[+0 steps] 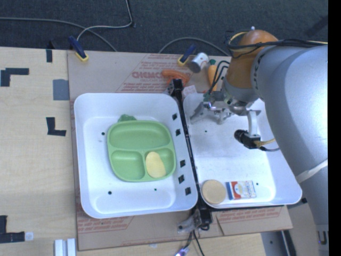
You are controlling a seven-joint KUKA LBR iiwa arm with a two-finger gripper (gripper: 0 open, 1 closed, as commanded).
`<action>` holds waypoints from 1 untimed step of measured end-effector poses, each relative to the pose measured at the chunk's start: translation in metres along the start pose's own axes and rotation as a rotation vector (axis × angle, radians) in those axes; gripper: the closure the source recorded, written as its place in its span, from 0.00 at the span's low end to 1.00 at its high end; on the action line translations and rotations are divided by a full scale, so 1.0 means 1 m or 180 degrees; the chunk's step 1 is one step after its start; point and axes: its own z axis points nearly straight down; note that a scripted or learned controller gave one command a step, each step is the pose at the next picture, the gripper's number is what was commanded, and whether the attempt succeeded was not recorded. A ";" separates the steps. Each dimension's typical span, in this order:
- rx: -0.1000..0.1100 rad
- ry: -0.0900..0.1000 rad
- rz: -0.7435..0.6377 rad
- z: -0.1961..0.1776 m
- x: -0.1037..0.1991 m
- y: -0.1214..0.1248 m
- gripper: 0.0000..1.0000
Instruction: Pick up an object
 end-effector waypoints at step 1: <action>0.0009 0.0002 0.0003 -0.001 0.001 0.001 0.00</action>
